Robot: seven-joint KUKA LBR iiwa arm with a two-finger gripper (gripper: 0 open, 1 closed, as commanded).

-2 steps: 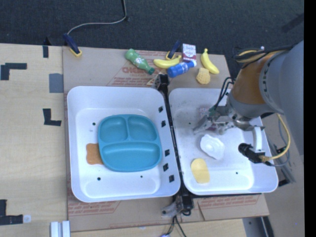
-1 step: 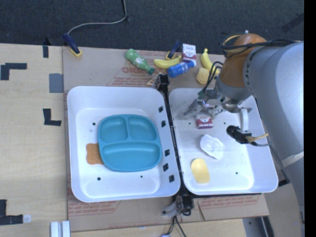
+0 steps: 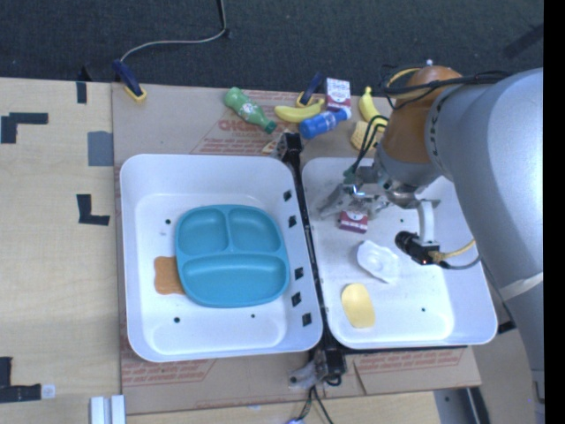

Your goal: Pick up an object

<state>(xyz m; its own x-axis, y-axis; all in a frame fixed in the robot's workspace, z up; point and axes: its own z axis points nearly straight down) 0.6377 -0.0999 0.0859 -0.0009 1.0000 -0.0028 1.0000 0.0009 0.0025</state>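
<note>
A small red and white packet point(image 3: 353, 222) lies on the floor of the right bin point(image 3: 459, 312), toward its upper left part. The gripper point(image 3: 357, 198) hangs directly over it, its metal fingers point(image 3: 334, 203) spread apart, with the packet just below them and not clamped between them. The grey arm point(image 3: 494, 148) with its orange band point(image 3: 408, 131) reaches in from the right and covers much of the bin's upper right corner.

Near the packet, lower in the same bin, lie a white crumpled piece point(image 3: 378, 261) and, closer to the front edge, a pale yellow oval point(image 3: 357, 306).

The left bin point(image 3: 141, 237) holds a blue plate with 3 sections point(image 3: 232, 254), and an orange flat piece point(image 3: 166, 276) sticks out from under its left side.

Behind the bins, on the cardboard, sit a green bottle point(image 3: 248, 109), a banana point(image 3: 298, 110), a blue bottle point(image 3: 320, 124) and a small carton point(image 3: 338, 91).
</note>
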